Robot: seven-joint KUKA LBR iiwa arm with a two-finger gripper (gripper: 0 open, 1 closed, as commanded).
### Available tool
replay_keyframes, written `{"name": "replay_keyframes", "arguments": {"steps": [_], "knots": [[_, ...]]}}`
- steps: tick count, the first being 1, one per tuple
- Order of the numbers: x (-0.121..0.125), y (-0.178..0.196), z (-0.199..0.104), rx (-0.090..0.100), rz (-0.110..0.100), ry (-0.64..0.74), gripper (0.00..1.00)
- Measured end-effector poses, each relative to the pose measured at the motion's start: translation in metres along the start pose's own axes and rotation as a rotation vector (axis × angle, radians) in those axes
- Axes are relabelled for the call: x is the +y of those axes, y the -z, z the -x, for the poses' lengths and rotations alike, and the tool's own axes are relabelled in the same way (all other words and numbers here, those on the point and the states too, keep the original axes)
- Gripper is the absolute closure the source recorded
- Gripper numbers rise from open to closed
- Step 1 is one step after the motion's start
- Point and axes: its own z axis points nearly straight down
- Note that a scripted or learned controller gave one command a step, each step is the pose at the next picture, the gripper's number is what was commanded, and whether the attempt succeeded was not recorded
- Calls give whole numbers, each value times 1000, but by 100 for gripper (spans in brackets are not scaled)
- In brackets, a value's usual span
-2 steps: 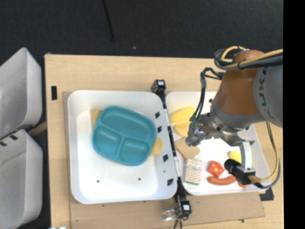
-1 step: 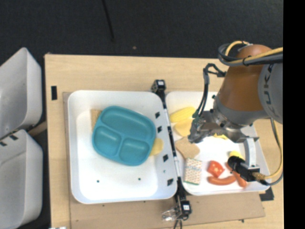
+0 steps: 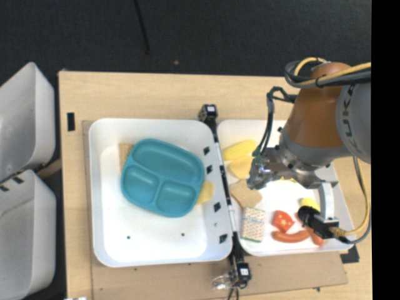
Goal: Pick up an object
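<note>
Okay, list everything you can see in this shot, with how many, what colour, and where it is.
Bins: two, white, side by side on the bench.
Divided plate: one, teal, in the left bin.
Yellow piece: one, at the plate's right edge, left bin.
Tan flat piece: one, partly under the plate's upper left.
Yellow item: one, upper left of the right bin.
Tan piece: one, right bin, below the yellow item.
Patterned packet: one, pale, lower left of the right bin.
Red items: two, lower right bin.
Arm: one, grey and orange, over the right bin.
Gripper: one, above the tan piece.

Grey arm [image 3: 353,120], orange band [image 3: 315,117], black cables [image 3: 270,114]
</note>
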Motion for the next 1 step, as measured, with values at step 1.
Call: {"name": "replay_keyframes", "arguments": {"steps": [1], "knots": [[-4, 15, -1, 1, 5, 5, 100]]}}
